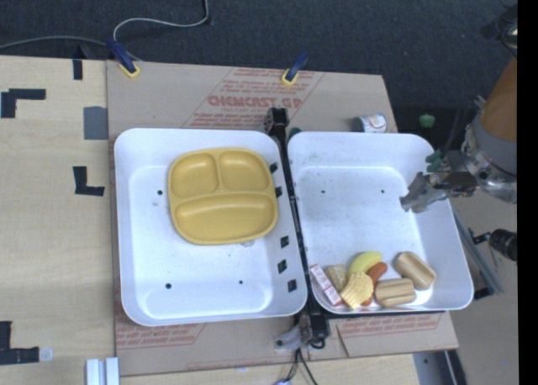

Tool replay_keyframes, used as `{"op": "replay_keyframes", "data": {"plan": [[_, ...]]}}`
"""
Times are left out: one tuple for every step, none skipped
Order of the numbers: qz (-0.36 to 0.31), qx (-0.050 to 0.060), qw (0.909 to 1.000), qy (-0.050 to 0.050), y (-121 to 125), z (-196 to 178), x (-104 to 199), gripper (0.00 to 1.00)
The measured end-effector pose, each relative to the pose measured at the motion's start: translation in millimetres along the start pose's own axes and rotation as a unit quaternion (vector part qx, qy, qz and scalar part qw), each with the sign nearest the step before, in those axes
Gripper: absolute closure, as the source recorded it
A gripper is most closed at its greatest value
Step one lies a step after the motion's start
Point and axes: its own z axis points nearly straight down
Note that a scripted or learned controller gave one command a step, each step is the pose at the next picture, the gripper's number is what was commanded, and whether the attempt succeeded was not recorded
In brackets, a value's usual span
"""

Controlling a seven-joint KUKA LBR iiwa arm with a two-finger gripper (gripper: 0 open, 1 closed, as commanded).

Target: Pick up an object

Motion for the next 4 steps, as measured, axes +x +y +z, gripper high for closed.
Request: {"op": "replay_keyframes", "data": {"plan": [[0.0, 0.0, 1.0, 0.0, -5.4, -85.8, -38.8, 1.0], [0.0, 0.0, 1.0, 0.0, -5.3, -231.4, -97.8, 1.0], [-0.001, 0.001, 1.0, 0.0, 100.3, -227.2, -96.7, 1.0], [-0.001, 0.001, 1.0, 0.0, 113.5, -122.8, -96.5, 1.0]]}}
